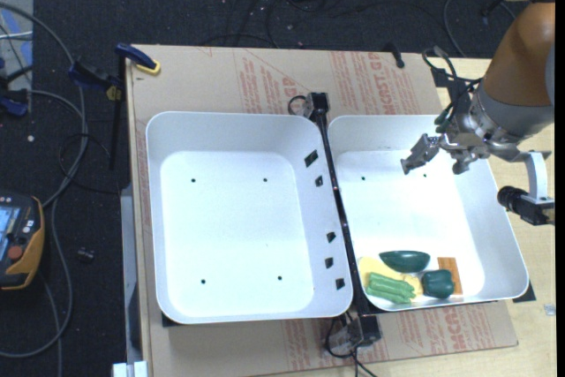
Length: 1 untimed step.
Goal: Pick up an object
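Note:
My gripper (439,158) hangs above the far right part of the right bin (477,190), its two fingers spread open with nothing between them. At that bin's near edge lies a small cluster: a dark green bowl-shaped piece (404,260), a light green ridged piece (389,287), a dark green block (437,282), a yellow piece (374,264) under the bowl shape, and an orange block (449,266). The gripper is well away from the cluster, farther back in the bin.
The left bin (231,212) sits beside the right one, with a black divider (332,190) and clips between them. Both rest on a cardboard sheet (265,79). Cables and a yellow-handled clamp (139,59) lie at the bench's far left.

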Available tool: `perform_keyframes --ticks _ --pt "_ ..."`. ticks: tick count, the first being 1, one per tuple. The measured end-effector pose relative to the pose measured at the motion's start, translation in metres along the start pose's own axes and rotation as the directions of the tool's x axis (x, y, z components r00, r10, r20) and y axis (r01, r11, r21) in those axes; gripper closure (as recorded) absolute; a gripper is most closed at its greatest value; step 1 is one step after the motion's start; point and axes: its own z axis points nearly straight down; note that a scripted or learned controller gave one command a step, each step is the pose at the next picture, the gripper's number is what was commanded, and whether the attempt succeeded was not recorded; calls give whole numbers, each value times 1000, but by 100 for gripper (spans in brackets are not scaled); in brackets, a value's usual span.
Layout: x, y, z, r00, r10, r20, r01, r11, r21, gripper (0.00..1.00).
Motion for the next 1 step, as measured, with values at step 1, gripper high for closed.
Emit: perform_keyframes --ticks 1 --pt "-7 -61 -5 1000 2 0 -2 1000 1 0"
